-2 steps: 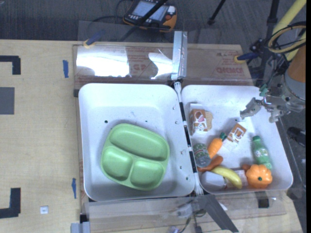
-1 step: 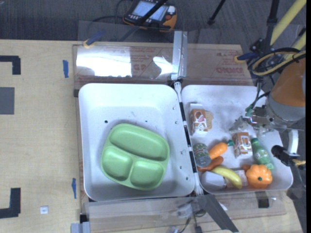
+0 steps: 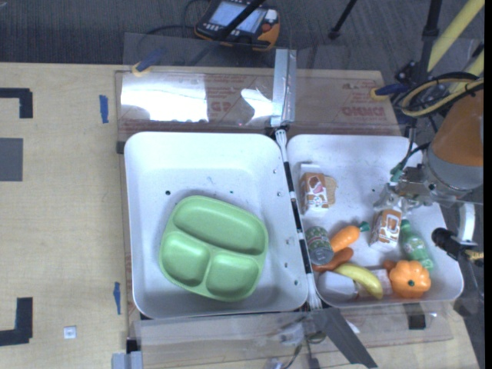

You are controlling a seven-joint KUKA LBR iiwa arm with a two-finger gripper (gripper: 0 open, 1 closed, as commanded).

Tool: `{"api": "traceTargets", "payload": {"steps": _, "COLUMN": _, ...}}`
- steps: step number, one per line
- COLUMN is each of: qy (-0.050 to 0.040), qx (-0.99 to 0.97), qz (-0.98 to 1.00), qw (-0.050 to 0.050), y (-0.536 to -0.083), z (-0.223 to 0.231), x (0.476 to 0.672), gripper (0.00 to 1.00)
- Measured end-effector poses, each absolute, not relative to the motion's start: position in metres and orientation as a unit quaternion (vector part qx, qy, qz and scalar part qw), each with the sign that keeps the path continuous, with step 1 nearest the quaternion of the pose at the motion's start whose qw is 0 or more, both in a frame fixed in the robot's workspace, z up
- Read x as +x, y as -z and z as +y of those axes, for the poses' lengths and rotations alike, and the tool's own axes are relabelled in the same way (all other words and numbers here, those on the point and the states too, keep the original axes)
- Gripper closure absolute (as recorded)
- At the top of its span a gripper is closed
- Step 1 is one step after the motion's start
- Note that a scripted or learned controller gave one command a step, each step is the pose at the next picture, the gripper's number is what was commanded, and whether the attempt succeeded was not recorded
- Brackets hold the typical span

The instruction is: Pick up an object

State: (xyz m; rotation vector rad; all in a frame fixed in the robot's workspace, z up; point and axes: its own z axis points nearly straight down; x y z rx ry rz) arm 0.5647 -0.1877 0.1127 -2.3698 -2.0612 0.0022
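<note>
Green divided plate point(image 3: 214, 247) fills my left bin point(image 3: 146, 206). Moving right, my right bin point(image 3: 346, 154) holds a bread packet point(image 3: 317, 191) at its far side, then a can point(image 3: 319, 243), a carrot point(image 3: 344, 237), a banana point(image 3: 360, 277) and a pumpkin point(image 3: 409, 278) nearer. My gripper point(image 3: 393, 200) sits over a small packet point(image 3: 387, 227); whether it is spread or pinching, I cannot tell.

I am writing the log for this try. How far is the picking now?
Done: the gripper is down inside the right bin. In hand: it sits at the small packet, grasp unconfirmed. Left: lifting anything; carrot, banana and pumpkin lie untouched.
</note>
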Motion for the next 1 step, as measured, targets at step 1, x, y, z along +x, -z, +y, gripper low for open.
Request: {"api": "traceTargets", "payload": {"steps": 1, "qy": -0.0004, "qx": -0.699, "qz": -0.715, "qw": 0.000, "y": -0.2028, "z": -0.1286, "x": 0.5776, "gripper": 1.00}}
